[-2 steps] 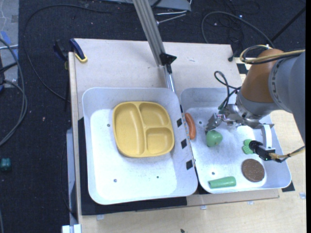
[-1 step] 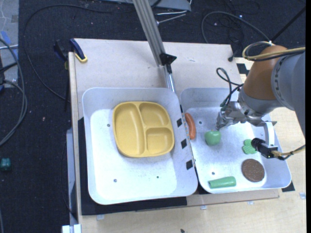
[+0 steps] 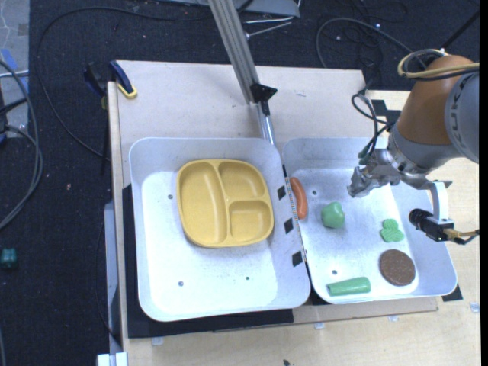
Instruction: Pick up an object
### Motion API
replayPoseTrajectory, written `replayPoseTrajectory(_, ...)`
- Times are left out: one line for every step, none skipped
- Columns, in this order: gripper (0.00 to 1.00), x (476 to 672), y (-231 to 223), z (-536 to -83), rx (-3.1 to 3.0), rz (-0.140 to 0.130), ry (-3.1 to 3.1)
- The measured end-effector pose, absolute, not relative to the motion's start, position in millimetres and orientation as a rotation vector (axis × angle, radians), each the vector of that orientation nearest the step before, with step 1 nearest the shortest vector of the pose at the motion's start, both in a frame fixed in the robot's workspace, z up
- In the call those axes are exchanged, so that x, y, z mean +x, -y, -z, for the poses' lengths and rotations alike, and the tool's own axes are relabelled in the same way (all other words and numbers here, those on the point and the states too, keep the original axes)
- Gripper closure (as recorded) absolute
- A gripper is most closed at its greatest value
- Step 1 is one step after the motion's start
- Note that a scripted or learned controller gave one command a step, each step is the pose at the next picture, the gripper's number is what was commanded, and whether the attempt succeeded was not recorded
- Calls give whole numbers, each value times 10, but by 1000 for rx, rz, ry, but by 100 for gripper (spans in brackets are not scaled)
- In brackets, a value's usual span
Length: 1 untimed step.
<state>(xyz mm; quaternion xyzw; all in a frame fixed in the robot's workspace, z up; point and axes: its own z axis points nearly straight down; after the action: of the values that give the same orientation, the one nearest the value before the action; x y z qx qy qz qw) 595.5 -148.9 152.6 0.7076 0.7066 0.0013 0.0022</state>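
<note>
– Tan wood is the biggest thing here. That is the bench (image 3: 191, 97). What sits on it?

– Two white bins, side by side. The left bin (image 3: 152, 227) holds a yellow tray (image 3: 225, 203) with three parts. The tray lies flat, near the top of that bin.

– And the right bin (image 3: 335, 158)?

– The arm (image 3: 435, 120) reaches into it from the right. It is grey with an orange band. Its gripper (image 3: 363, 183) hangs over the top half of the right bin.

– Is the gripper open or closed?

– I cannot tell. It is dark and small from up here. I see nothing held in it.

– What can it pick up?

– All the small things lie in the right bin. A brown disc (image 3: 397, 268) lies flat near the bottom right corner. A green roll (image 3: 348, 286) lies on its side by the bottom edge, left of the disc.

– What about that orange thing?

– That is a sausage (image 3: 299, 198). It lies along the left wall of the right bin, next to the left bin.

– And the green ones?

– A green lump (image 3: 332, 216) sits in the middle, near the gripper, just below it and to its left. They look apart. A green bit (image 3: 391, 230), the smallest, lies to the right of the lump, above the disc.
</note>
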Motion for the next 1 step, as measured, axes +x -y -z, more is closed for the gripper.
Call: replayPoseTrajectory(100, 5993, 1523, -2165, 2214, -6, -2219)
